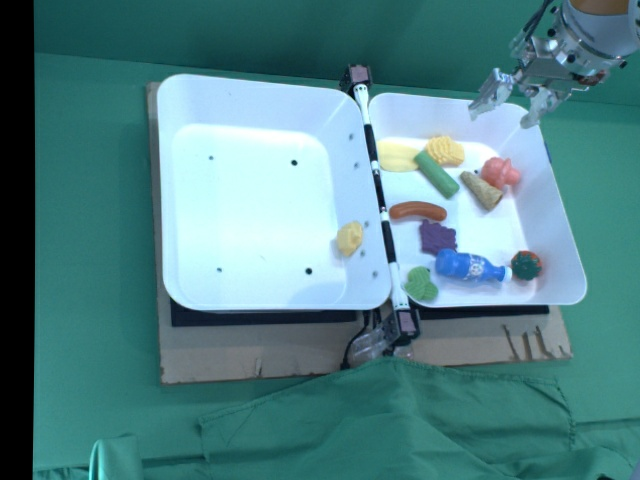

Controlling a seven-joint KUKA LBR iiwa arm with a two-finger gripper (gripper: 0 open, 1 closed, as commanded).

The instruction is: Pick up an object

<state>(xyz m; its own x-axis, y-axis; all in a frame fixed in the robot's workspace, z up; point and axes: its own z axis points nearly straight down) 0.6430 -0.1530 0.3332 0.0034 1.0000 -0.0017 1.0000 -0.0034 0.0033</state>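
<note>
White right bin [560,230] far rim lies under the spread-fingered end effector [509,101].

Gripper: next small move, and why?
Probably lower toward the bin's near items. The gripper hangs open with nothing between its fingers, above the right bin's far rim, and the pink ice cream cone and green stick lie just below it in view.

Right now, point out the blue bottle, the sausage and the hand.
blue bottle [468,266], camera view, middle of its body
sausage [418,210], camera view, middle of its length
hand [511,99], camera view, midway between its fingertips
</note>
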